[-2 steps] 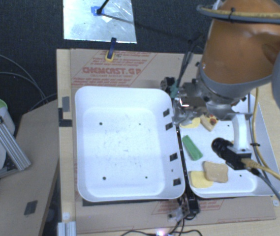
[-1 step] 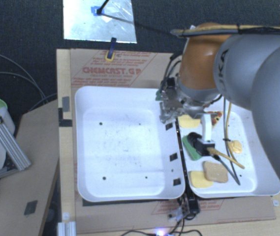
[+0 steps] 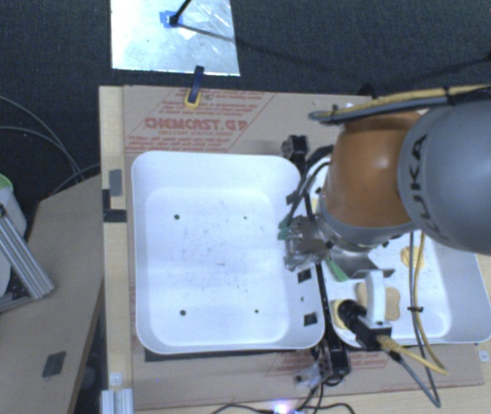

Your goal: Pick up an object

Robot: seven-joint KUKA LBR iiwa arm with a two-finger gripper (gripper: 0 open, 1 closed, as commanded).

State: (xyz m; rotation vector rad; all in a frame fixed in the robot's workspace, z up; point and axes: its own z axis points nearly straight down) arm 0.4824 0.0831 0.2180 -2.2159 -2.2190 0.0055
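Hanging over the right bin point(image 3: 478, 317), the gripper point(image 3: 301, 253) sat hidden; its state couldn't be told. Descending squarely onto the tan object point(image 3: 390, 302) seemed wisest.

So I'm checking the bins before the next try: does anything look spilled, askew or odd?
Nothing looks spilled or damaged. The left bin shows faint dark specks on its floor. The arm hangs over the right bin, hiding most of it; a few small tan and yellow objects lie in the visible part.

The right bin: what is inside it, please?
The arm covers most of the right bin. Near its front I see a tan, bread-like piece, a green item and something yellow. Whatever else lies under the arm is hidden.
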